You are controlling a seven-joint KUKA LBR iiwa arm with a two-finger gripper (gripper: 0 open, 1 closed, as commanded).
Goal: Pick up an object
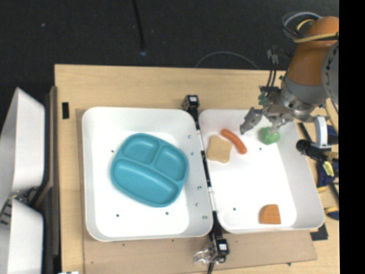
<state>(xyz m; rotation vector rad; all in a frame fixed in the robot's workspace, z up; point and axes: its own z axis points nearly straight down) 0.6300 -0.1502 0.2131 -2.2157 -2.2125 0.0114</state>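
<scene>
Dark floor behind and around a pale wooden bench point(142, 84); on it two shallow white bins side by side, joined along the middle by a black seam with a clip at each end.

In the left bin point(97, 210): one teal divided plate point(149, 169), three compartments, lying flat and slightly turned, roughly centred.

In the right bin point(296, 210): four small things. One orange-red sausage point(234, 141), long and thin, lying at a slant near the upper left; one tan bread slice point(218, 150), squarish, just beside the sausage on its left, possibly touching its lower end; one small green object point(270, 135), rounded and bright, near the upper right edge, shape too blurred to name; one orange wedge-like piece point(270, 214), well apart from the rest, near the lower right corner.

One grey arm point(311, 56) with an orange band, reaching in from the right above the upper right of that bin; one gripper point(263, 121) low over the bin, dark fingers point(249, 121) splayed apart, one pointing down-left toward the sausage, the other side right over the green object; spread moderately wide, nothing seen clamped between the fingers; whether the green object touches the right finger, cannot tell.

Beyond the bench's right edge, a tangle of blue and black cables; at the far left, white box-like shapes.
</scene>
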